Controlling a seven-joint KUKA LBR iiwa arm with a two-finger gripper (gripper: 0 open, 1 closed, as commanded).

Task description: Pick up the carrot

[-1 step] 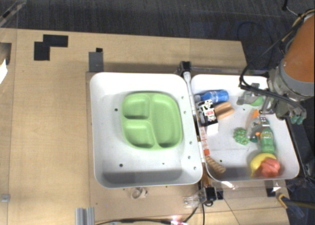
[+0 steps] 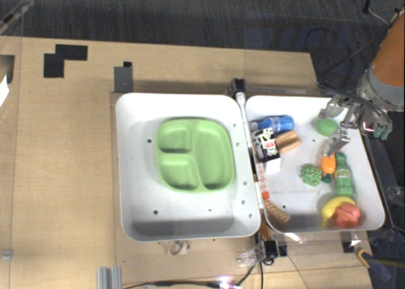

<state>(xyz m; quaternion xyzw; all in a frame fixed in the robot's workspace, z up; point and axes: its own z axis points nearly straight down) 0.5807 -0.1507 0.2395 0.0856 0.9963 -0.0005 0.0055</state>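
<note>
Across the pale wooden counter (image 2: 63, 174), two shallow white plastic bins side by side, glossy, with rounded corners. Within the left bin (image 2: 133, 212), a light green tray (image 2: 193, 153), smooth, moulded into three compartments. Reaching from the right, the grey arm (image 2: 387, 82) with its orange band, above the far right corner of the right bin (image 2: 373, 218). Along that bin's left wall, a blue can (image 2: 273, 122) lying on its side, a tan cylinder (image 2: 286, 143) just below it, and a black-and-white boxy thing (image 2: 266, 144) beside both. Near the front right corner, a rounded yellow and red piece of fruit (image 2: 340, 211). Mid-bin, a knobbly green broccoli floret (image 2: 311, 174). Near the right wall, a green blocky item (image 2: 343, 178), and touching its left side the small orange carrot (image 2: 328, 165), tapered and smooth. Directly above the carrot, the gripper (image 2: 338, 138), metal fingers pointing down at it; whether spread or closed, cannot tell. Behind the gripper, a flat green leafy shape (image 2: 326, 126).
</note>
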